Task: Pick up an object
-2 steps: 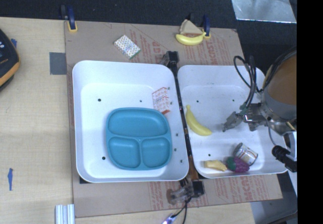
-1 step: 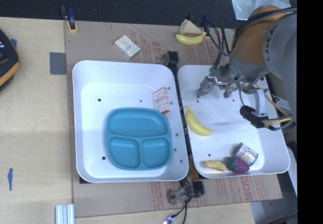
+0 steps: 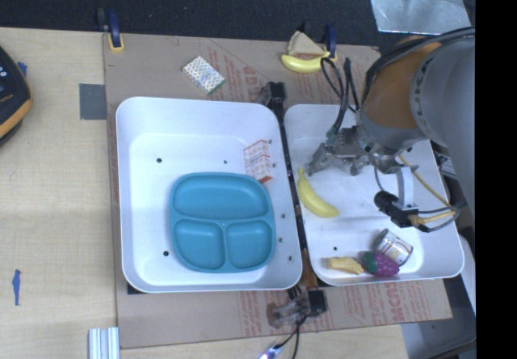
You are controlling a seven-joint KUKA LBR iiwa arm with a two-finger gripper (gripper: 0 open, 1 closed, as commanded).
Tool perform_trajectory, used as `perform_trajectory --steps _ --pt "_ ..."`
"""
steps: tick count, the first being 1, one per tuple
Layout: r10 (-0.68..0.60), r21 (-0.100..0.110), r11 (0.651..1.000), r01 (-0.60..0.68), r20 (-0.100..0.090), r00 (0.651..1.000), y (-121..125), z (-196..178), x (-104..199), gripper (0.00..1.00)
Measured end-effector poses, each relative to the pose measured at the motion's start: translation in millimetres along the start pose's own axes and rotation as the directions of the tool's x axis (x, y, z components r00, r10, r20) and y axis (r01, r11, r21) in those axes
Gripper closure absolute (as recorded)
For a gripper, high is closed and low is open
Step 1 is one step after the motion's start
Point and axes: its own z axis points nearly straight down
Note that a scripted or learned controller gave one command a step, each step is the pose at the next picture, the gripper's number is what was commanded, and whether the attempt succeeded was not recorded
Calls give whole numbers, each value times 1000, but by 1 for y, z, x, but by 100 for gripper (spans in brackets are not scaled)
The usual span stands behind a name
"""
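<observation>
Over the right bin: the gripper, hanging from the grey arm with its orange band, low above the bin's upper left part. Open or closed, impossible to tell from this slant; nothing seen held in it. Just below and left of the gripper, close to it but apart: a banana, yellow, short and curved, lying flat on the white floor along the bin's left wall, upper tip pointing toward the gripper, lower end thicker and swung toward the bin's middle. Smooth and evenly coloured, with no dark spots clear enough to make out. Further down the same bin, along the near wall: a pale yellow piece, a purple bunch of grapes touching it, and a small silver can tipped on its side just above the grapes. In the left bin: a blue divided plate with three compartments, and a small red-and-white packet near the right wall. Outside the bins, on the cardboard at the top: a second banana and a patterned packet.
</observation>
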Motion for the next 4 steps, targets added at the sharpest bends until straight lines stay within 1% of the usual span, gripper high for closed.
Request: perform_trajectory --steps 1,2,3,4 --pt "0 -3 1000 0 -1 1000 52 -1 1 0" --pt "2 -1 1000 -2 0 1000 33 -1 2 0" --pt "1 -1 1000 -1 0 1000 14 -4 -7 0" --pt "0 -3 1000 0 -1 1000 52 -1 2 0"
